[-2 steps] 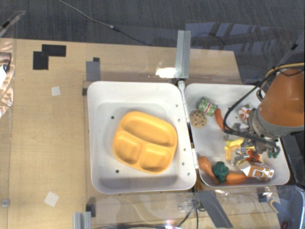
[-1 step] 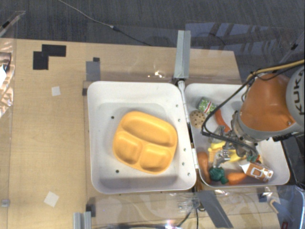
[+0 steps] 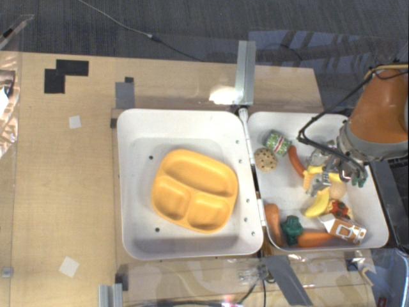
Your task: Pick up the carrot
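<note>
The carrot (image 3: 312,239) lies along the front wall of the right bin (image 3: 377,226), an orange body with a dark green leafy top (image 3: 292,228) at its left end. My gripper (image 3: 324,176) hangs over the middle of that bin, well behind the carrot and apart from it. It is low among a yellow block (image 3: 313,172) and a pale round piece (image 3: 337,188). The wrist and cables hide how the gripper stands.
The right bin also holds a green can (image 3: 277,141), a cookie (image 3: 265,159), a red sausage (image 3: 296,162), a banana (image 3: 317,204), a small carton (image 3: 345,230) and an orange-red sausage (image 3: 273,218) beside the carrot top. The left bin (image 3: 134,235) holds a yellow divided plate (image 3: 193,189).
</note>
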